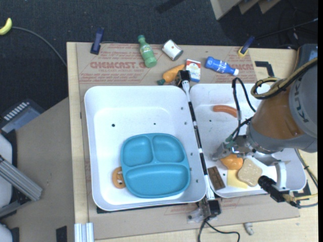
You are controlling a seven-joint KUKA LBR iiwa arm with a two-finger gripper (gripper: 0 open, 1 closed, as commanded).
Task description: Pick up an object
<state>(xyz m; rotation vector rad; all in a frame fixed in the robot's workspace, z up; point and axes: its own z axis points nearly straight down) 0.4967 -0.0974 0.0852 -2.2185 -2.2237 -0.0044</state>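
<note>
Gripper hung low in the right bin; its state could not be told.
An orange toy lay just at its 5 o'clock.

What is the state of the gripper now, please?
Gripper: low in the right bin, just above the orange toy; whether it is open, closed or holding anything cannot be told.

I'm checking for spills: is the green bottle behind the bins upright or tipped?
Tipped. The green bottle lies on its side on the bench, behind the left bin.
</note>
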